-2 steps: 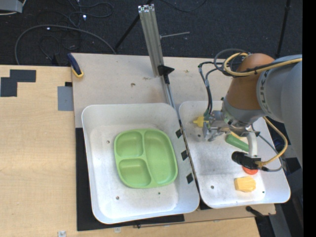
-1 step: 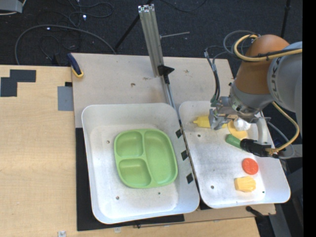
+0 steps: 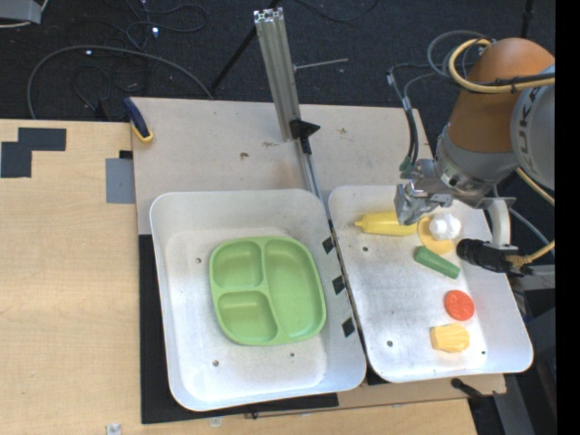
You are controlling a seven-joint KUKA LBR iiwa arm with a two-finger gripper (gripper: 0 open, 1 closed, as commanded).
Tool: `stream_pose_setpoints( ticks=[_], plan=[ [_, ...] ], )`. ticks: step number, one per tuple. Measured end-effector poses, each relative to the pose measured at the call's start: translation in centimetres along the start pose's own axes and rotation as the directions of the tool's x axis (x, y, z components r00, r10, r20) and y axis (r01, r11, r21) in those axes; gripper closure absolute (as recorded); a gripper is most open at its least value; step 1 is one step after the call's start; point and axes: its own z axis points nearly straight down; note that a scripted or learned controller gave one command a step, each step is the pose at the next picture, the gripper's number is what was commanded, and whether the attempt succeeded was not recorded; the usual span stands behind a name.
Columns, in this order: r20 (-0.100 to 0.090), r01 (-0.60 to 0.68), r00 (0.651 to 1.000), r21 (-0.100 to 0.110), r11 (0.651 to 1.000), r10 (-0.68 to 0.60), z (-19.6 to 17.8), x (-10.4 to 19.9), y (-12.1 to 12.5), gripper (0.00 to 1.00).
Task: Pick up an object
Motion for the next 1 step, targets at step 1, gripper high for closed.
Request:
stream_pose_setpoints(
  ticks=[1],
  plan=[
    [-0.002,0.003,1.0,0.008,1.0,-0.003,1.02,4.81,-2.3,1.0]
  ],
)
